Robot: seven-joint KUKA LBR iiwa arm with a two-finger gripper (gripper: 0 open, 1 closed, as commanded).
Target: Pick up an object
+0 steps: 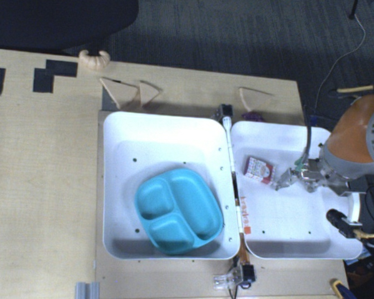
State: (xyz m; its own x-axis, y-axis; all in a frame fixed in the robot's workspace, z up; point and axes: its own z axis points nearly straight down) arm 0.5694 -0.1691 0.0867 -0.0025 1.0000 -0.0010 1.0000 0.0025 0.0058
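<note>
Red-and-white, a small packet lies near the right bin's far-left corner. The gripper hovers just beside it, apparently approaching; next it must straddle the packet and close.

A blue divided plate lies in the left white bin, toward its front edge, on the pale wooden bench.

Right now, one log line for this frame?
gripper over right bin, beside red-and-white packet | grasp: none seen | left bin: blue divided tray
</note>
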